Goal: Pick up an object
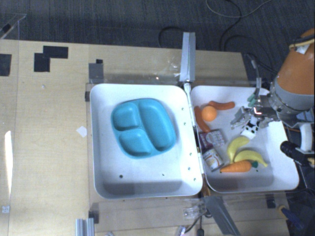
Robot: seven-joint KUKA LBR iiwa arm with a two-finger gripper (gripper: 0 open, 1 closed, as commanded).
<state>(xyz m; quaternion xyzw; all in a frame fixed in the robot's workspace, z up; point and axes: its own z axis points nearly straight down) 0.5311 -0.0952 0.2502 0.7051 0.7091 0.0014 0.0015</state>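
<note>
Carrot [236,167] lying nearest, beside bananas [242,150] in right bin [283,178]. My end effector [244,119] hovering over bin, fingers spread, gripping nothing. Pick not yet done.

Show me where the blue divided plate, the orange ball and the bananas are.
blue divided plate [143,127], camera view, on the ridge between its compartments, in the left bin.
orange ball [209,113], camera view, middle of the ball, in the right bin.
bananas [244,151], camera view, on the yellow curve of the pair, right bin.

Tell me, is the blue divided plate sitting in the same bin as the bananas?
No, the blue plate lies in the left bin, while the bananas lie in the right bin.
</note>
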